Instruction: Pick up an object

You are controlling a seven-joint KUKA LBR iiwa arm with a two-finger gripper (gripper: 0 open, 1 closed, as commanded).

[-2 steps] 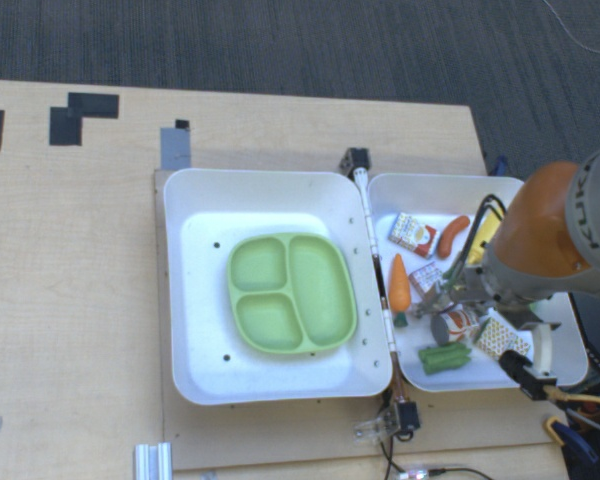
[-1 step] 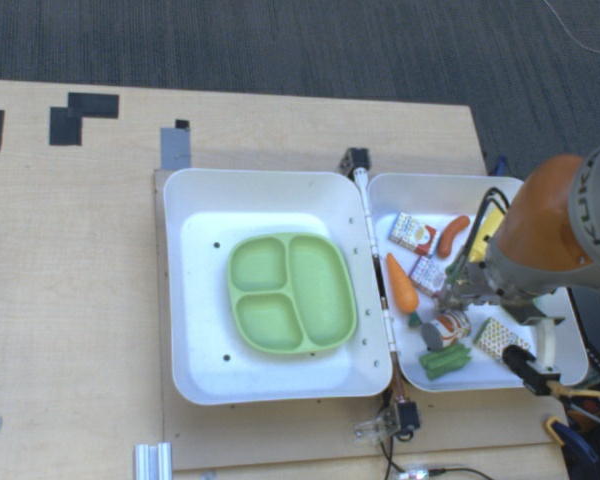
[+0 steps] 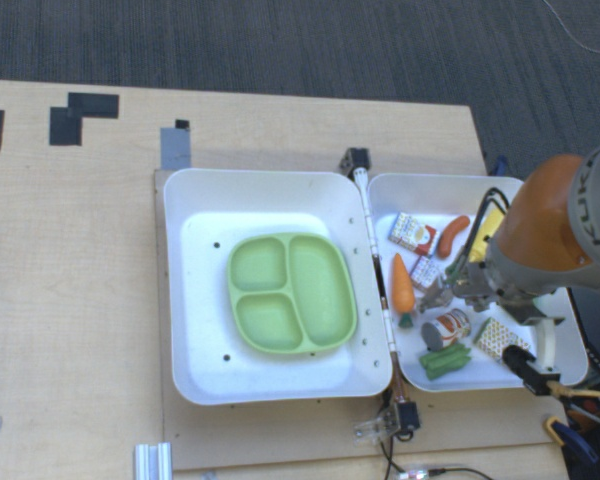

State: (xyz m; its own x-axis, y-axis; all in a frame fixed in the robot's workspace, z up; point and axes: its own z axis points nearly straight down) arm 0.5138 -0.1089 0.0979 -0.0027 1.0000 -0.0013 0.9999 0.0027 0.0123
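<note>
From the overhead camera, the arm is reaching in from the right over the right bin (image 3: pixel 576 366), and its gripper (image 3: pixel 450 290) is hanging low among the clutter near the bin's middle; whether it is apart or together I cannot tell.

Just beside it, the small can (image 3: pixel 446 326) is lying on its side, looking like the likeliest target: probably a light toy, rigid and smooth, so it may be rolling or slipping unless taken across its round body. The carrot (image 3: pixel 403 285) is lying to the left by the bin wall, tapered and likely hard plastic, best held at its thick end. The green vegetable (image 3: pixel 446 360) is lying nearest, ridged. A little carton (image 3: pixel 413 231) and a red sausage (image 3: pixel 452 234) are sitting at the far side.

In the left bin (image 3: pixel 202 206), a glossy green divided plate (image 3: pixel 292 294) is lying flat.
</note>
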